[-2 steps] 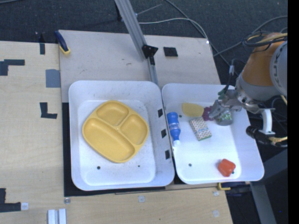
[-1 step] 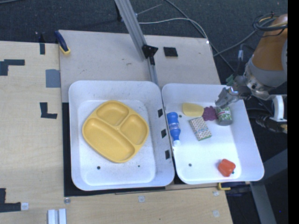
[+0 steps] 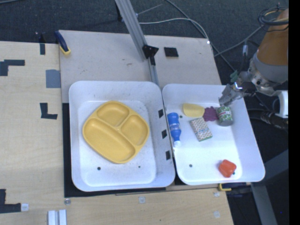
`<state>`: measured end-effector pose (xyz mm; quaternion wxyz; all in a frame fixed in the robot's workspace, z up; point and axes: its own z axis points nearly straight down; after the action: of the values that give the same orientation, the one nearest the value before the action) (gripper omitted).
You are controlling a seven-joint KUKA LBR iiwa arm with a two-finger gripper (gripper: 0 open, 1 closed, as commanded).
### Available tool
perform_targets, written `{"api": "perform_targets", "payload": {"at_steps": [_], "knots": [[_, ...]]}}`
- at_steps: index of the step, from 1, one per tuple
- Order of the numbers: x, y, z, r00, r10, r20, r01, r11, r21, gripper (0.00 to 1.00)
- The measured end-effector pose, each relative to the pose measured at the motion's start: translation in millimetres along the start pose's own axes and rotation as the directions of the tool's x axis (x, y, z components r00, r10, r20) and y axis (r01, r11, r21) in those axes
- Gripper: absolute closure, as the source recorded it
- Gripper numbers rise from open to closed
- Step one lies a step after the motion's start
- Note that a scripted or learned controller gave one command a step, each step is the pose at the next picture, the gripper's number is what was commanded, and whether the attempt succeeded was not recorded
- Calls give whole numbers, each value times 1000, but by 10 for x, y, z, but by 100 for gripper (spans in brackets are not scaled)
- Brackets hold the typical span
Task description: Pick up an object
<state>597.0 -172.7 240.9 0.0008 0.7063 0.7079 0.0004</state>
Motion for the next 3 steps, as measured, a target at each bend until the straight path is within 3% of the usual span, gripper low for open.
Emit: {"api": "perform_targets", "payload": {"at_steps": [3], "knots": [[1363, -359, 240, 1000, -3, -1, 3, 1000, 5, 100]]}}
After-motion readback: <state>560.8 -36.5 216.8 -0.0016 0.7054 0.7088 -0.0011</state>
